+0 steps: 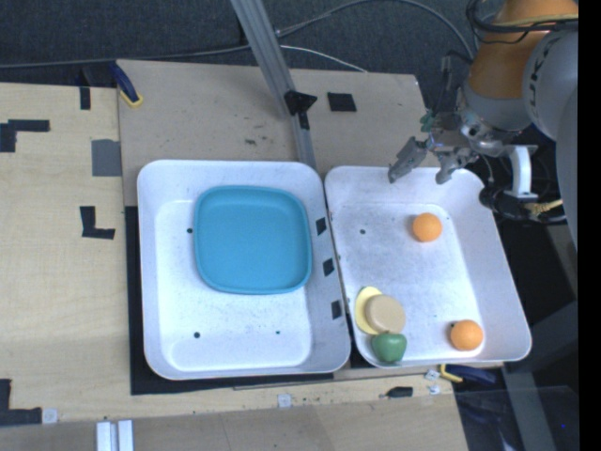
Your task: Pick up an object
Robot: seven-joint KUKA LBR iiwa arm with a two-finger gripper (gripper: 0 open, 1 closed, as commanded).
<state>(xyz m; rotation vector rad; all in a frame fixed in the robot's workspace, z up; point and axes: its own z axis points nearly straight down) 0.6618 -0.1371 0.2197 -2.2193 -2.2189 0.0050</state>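
My gripper (424, 168) hangs open over the far edge of the right bin (488, 252), its two fingers spread with nothing between them. An orange ball (426, 227) lies in the right bin, a short way nearer than the gripper. A second orange ball (466, 334) rests in the bin's near right corner. At the near left corner a tan disc (384, 315) lies on a yellow piece (364, 304), with a green object (389, 348) just in front of them.
The left bin (169, 280) holds a blue square plate (253, 239). A grey metal pole (272, 59) slants down to the gap between the bins. Cables run along the bench's far side and by the arm at the right.
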